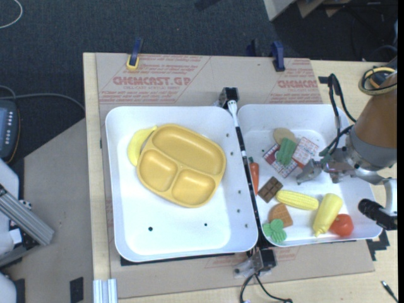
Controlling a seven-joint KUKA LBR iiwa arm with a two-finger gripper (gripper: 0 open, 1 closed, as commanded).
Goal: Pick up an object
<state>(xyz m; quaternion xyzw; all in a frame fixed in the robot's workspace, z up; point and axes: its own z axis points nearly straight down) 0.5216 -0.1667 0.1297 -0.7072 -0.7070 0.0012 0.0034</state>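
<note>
**Desk:** Where does the pick stand?

**Me, at the remote console:** Not done, by my reading. The gripper (314,170) sits low in the right bin (315,113), near its right wall and level with the middle of the pile. I cannot tell from this slanted view whether its jaws are released or clenched, and I see nothing lifted clear of the bin floor.

**Desk:** What is there to take?

**Me:** All of it lies in the right bin. A green piece (287,151) rests on a red and white packet (305,148) toward the back, just beside the gripper. A corn cob (298,199) and a yellow bottle (326,213) lie toward the front, with a tomato (342,225) in the front right corner. A carrot (254,174) runs along the left wall, a brown block (270,189) near it.

**Desk:** And the left bin?

**Me:** 1 yellow divided tray (182,164), toward the back, over a yellow plate (135,148).

**Desk:** The setting?

**Me:** The 2 bins sit on a brown board (164,77) held by clamps at its back edge, over dark carpet (76,17). Closing on 1 item and lifting it is what remains, I judge.
</note>
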